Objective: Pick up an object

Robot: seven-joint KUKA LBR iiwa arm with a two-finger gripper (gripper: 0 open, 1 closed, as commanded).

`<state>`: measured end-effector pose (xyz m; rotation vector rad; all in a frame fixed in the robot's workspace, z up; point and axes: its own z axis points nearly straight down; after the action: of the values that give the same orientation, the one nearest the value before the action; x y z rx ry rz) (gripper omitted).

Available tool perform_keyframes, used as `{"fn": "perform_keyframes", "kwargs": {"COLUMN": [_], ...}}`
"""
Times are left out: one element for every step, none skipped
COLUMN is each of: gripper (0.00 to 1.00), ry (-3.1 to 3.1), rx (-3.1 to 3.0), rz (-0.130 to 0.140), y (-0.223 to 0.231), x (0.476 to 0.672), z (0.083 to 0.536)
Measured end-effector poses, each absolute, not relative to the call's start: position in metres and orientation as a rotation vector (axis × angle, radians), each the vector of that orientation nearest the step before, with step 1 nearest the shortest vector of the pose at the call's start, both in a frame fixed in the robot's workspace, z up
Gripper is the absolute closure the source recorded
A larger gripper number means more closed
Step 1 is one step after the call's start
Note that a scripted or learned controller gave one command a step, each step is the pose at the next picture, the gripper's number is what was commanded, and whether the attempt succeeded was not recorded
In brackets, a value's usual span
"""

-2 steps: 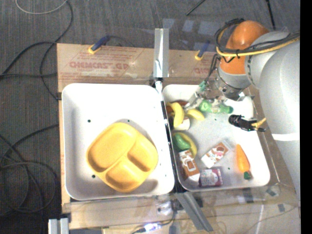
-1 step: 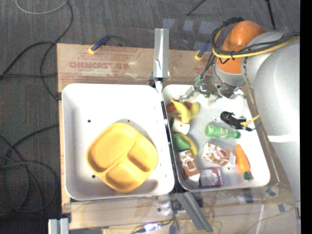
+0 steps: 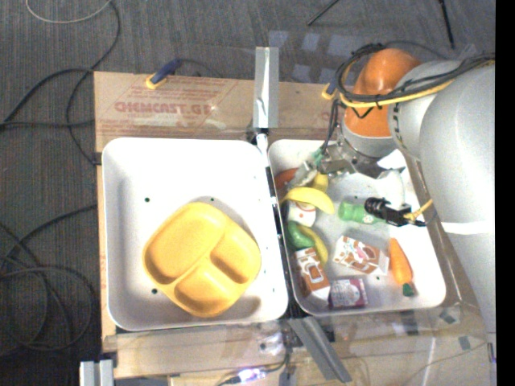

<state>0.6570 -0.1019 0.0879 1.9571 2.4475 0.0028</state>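
gripper (image 3: 322, 164) sits low at the upper left of the right bin (image 3: 430, 296), above the banana (image 3: 310, 199); jaw state: can't tell. suggest centring over one item, since the clutter is tight.

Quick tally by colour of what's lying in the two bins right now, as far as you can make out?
Yellow: 2, the divided tray and banana
Green: 2, bottle, green piece
Orange: 1, carrot
Printed cartons: 2
Purple: 1, pouch
Total: 8 clearly visible
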Motion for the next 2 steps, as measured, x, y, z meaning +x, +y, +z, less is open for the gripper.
{"fn": "perform_keyframes", "kwargs": {"gripper": [0.00,0.00], "ry": [2.409,2.221], "rx": [2.015,2.223], "rz": [0.004,-0.001], "y": [-0.110,-0.101], "x": [0.640,0.643], "z": [0.095,0.124]}}
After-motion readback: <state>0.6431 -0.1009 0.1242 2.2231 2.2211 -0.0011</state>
